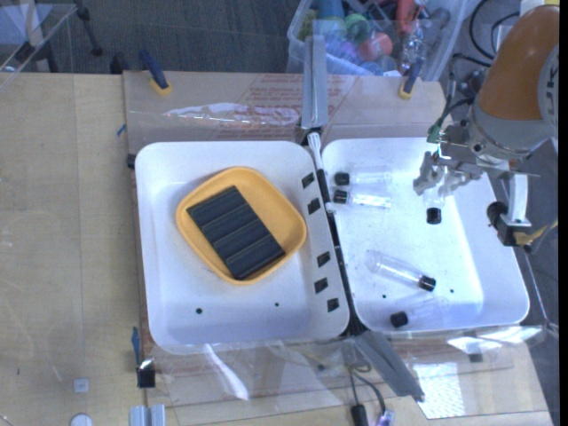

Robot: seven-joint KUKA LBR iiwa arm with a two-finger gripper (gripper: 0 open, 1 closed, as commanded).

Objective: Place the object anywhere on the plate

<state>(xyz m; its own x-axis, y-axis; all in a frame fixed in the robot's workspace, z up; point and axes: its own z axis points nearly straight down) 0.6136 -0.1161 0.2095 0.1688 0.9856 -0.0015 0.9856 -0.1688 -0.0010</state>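
Clear plastic vials with black caps are your objects, and they all lie loose in the right bin: two near its upper left corner, one tilted across the middle, one by the lower edge. A small black piece sits just below the gripper. You'll find the gripper over the upper right part of that bin, under the orange band; whether it is spread or closed, you cannot tell from this angle. Across the divider, the yellow plate rests in the left bin, carrying a dark ribbed block.
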